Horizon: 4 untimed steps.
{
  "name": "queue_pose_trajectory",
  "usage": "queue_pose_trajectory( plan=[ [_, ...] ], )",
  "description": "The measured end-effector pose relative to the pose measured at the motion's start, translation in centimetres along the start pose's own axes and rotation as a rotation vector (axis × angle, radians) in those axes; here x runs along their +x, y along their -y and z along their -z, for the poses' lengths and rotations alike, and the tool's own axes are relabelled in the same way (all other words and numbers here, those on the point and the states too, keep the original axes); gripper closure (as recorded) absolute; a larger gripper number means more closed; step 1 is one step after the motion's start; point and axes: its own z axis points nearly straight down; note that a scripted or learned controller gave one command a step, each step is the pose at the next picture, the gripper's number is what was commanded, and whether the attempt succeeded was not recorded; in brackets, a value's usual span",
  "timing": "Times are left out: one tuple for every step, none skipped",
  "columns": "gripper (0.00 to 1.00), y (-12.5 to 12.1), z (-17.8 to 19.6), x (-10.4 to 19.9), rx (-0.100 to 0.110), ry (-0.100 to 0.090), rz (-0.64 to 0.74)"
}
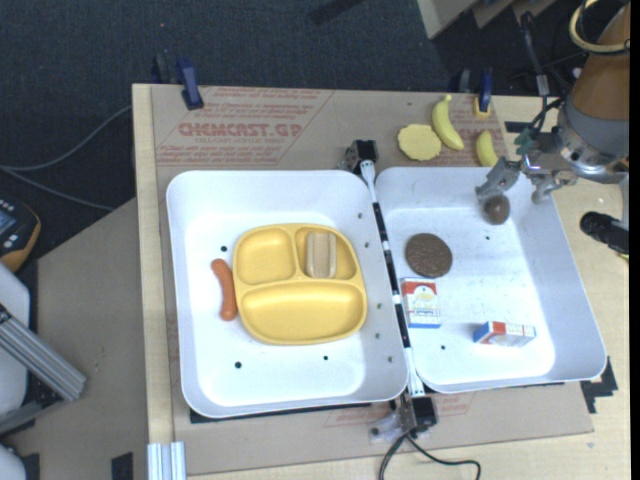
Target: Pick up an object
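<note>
At the upper right of the frame, the gripper (pixel 520 177) hangs over the right white bin (pixel 560 298), its 2 fingers spread apart, gripping nothing. A small brown round object (pixel 494 208) lies just below them, left of centre; a flat brown disc (pixel 429 255) rests lower left.

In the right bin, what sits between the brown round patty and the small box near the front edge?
The camera view shows bare white bin floor between the brown patty and the front box; the other carton lies left of that line.
</note>
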Motion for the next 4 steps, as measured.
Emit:
queue_pose_trajectory(
  plan=[
    [0.00, 5.5, -9.6, 2.1, 0.013, -0.005, -0.001],
    [0.00, 15.8, -11.4, -4.1, 0.011, -0.002, -0.010],
    [0.00, 15.0, -9.1, 2.7, 0.002, -0.004, 0.005],
    [0.00, 15.2, -11.3, 5.1, 0.004, -0.002, 0.001]
  ],
)
